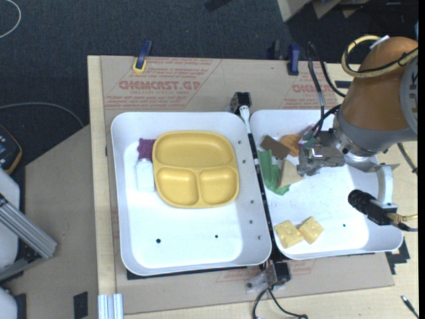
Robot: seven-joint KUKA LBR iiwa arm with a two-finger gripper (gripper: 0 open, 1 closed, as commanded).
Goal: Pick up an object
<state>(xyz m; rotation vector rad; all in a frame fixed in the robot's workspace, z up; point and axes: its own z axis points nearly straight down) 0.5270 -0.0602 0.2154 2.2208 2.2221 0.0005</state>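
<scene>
You're watching the jaws hovering over the right bin's [332, 208] far-left part, just beside card [273, 145] and green strip [272, 175]; grip state: cannot tell. Yellow blocks [288, 234] lying near its front edge.

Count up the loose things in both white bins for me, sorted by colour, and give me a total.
Yellow: 3, the divided plate, one block, a second block
Purple: 1, purple item
White: 1, white item
Green: 1, green item
Brown: 1, brown item
Orange: 1, orange item
Total: 8
</scene>
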